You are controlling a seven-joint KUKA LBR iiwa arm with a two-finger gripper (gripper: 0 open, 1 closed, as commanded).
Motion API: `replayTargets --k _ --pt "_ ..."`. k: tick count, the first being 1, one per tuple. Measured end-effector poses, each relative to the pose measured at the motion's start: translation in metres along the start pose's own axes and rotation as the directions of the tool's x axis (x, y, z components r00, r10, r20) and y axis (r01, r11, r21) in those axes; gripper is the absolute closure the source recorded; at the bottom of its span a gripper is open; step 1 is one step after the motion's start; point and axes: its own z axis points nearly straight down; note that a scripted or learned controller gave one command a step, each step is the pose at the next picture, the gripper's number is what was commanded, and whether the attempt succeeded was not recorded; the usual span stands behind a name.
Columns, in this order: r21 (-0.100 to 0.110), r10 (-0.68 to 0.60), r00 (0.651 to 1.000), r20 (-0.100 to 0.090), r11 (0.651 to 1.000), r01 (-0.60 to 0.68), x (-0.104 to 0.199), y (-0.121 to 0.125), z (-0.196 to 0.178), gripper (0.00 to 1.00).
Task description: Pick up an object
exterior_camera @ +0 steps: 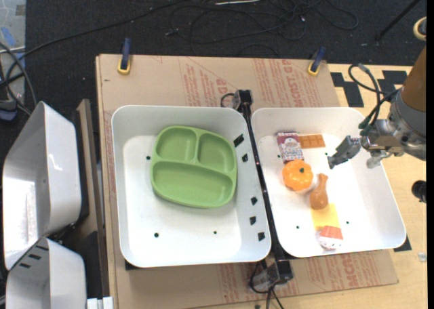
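My end effector is hovering open and holding nothing at the frame's right. The small orange pumpkin is sitting left of it in the right bin.

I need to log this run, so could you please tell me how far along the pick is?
Nothing looks picked yet: the pumpkin, drumstick, packet and yellow item all lie in the right bin. In hand: the gripper hangs open over that bin's upper right, with nothing between its fingers. Left: lowering onto an object, closing and lifting. The green plate sits in the left bin.
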Motion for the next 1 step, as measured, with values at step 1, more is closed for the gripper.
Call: replayTargets --k 1 --pt "-0.009 -0.003 1.0 0.002 1.0 0.003 0.0004 0.0017 -0.0047 0.0"
